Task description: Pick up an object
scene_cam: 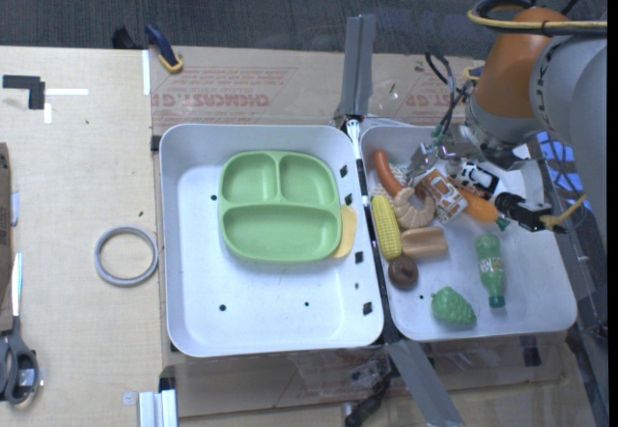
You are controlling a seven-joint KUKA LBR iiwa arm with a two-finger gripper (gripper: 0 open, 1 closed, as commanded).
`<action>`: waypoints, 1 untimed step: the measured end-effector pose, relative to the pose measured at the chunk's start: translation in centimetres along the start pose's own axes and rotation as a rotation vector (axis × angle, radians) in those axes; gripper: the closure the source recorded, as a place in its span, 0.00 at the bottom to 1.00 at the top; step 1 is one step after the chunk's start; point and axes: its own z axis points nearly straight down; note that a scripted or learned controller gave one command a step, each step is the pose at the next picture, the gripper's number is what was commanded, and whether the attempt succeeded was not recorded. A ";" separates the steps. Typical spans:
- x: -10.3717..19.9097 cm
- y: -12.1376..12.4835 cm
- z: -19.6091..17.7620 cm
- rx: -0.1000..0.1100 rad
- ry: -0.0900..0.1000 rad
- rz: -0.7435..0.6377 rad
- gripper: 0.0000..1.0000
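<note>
- Over in the right-hand bin (541,314), the grey arm (541,68) with its orange band comes in from the right, and the pincer (432,156) is down among the toy food at the bin's far side.
- Whether the pincer is apart or together, I cannot tell; the clutter beneath it hides that.
- Right under it sits a tan, bread-like piece (413,206), with a brown-and-white packet (447,195) just beside it and an orange carrot (473,204) running off to the right.
- A red sausage (385,171) lies along the bin's left wall, and the yellow corn cob (386,225) sits just below it, lengthwise.
- Next to the corn there's a bread roll (424,241), then a dark brown doughnut (403,271) nearer the front.
- A green bottle (491,268) lies apart on the right, and a green broccoli piece (452,307) sits at the front.
- In the left bin (193,309), a green divided plate (280,206) lies flat, a yellow thing (348,230) peeking from under its right edge.
- Out on the worktop (68,184), a grey tape ring (126,254) rests well left of both bins.
</note>
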 end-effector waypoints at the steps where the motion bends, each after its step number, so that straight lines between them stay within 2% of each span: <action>1: -0.4 0.6 0.0 0.002 0.001 0.025 0.00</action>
